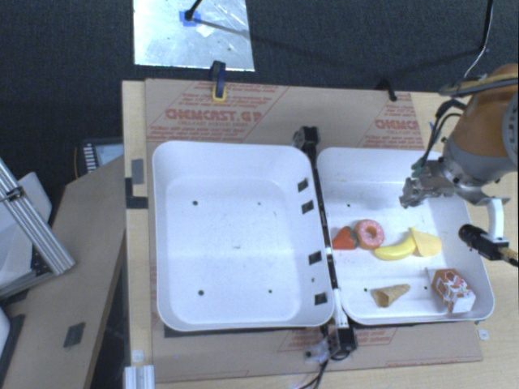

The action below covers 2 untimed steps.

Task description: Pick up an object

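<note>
Jaws hung low over the far part of the right bin (357, 162), just above its white floor, and from where I stood I could not tell whether they were clenched or released; nothing showed between them. The arm (478, 140) came in from the right, its orange band bulging above the grey wrist, bent downward and leftward toward the bin. Its upper part was cut off at the right edge, and a dark cable looped over it.

A black piece (482, 241) jutted in near the bin's right rim; I could not make out what it was.

All the objects lay in the right bin, nearer than the jaws and apart from them. A red strawberry (345, 239) touched a pink doughnut (371, 232). Just right of them a banana (394, 251) lay with its long axis running left to right, its right end turned slightly toward the far side, touching a yellow wedge (427, 242). Nearer still, a tan cone (390, 295) also lay roughly left to right. A red and white block (452, 290) sat in the near right corner, its markings too small to read.

The left bin (162, 217) sat beside it on the worktop (268, 104).
</note>
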Available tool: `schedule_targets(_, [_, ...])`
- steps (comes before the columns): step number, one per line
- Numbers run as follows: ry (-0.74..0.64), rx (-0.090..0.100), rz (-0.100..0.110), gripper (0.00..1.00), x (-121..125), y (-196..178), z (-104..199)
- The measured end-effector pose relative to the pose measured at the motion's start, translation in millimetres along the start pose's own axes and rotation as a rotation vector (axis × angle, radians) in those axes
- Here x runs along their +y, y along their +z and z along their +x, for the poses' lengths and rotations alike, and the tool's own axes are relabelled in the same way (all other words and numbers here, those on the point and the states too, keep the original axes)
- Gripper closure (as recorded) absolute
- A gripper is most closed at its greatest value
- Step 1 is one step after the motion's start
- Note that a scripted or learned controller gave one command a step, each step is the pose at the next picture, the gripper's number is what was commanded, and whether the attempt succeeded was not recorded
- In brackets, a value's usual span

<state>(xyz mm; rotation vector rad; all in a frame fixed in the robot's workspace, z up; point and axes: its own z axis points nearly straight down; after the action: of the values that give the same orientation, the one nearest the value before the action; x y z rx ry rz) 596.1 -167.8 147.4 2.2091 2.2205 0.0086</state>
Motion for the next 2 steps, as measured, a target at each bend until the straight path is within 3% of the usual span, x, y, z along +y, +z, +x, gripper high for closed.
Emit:
schedule_targets(1, [0.000,0.000,0.001,0.00,0,0,0])
schedule_targets(2, [-0.001,0.000,-0.003,1.00,1,-11,0])
